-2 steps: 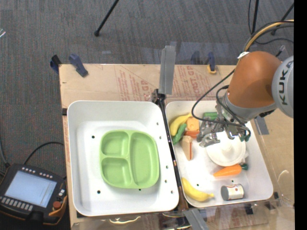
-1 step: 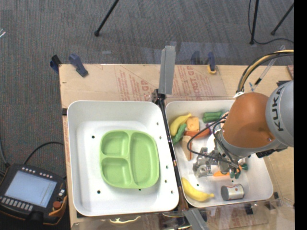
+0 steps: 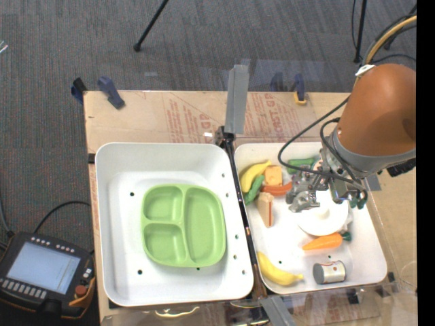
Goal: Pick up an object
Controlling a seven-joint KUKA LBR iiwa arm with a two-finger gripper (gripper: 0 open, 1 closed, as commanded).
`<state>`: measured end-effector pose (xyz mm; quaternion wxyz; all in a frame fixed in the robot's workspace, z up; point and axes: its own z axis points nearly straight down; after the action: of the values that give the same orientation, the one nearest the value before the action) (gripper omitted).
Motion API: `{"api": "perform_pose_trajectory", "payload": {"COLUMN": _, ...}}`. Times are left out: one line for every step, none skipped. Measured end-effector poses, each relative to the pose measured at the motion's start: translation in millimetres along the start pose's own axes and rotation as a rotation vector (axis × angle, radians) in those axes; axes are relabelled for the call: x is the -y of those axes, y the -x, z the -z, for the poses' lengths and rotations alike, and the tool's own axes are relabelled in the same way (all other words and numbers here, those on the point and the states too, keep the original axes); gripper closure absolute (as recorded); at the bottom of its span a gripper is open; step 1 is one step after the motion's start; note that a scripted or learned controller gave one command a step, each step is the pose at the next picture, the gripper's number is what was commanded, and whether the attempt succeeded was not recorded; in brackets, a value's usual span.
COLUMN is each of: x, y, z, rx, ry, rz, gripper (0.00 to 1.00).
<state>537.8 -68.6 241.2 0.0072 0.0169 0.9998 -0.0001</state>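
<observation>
Grey carpet surrounds a plywood bench that carries two white bins side by side. Nearest the camera in the right bin lie a banana and a small tin can. Just beyond them is a carrot, touching the edge of a white plate. The left bin holds a green divided tray.

Further back, the gripper hangs low over the plate's left rim, beside a sandwich wedge. How far its jaws stand apart cannot be told, and nothing can be seen held between them. Behind it, a second banana, a green pepper and a block of cheese crowd the bin's far left corner.

The likely risk is the clutter. Coming down here, the gripper may strike the plate's rim or close on it and slip, or nudge the wedge aside and grasp nothing. The crowded corner leaves little room around any single piece.
</observation>
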Motion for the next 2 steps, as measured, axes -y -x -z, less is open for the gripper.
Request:
{"api": "perform_pose_trajectory", "payload": {"x": 18.3, "y": -64.9, "z": -120.5, "rx": -0.021, "ry": 0.005, "rz": 0.265, "gripper": 1.00}}
{"api": "perform_pose_trajectory", "payload": {"x": 18.1, "y": -63.2, "z": -118.4, "rx": -0.016, "ry": 0.003, "rz": 0.267, "gripper": 0.00}}
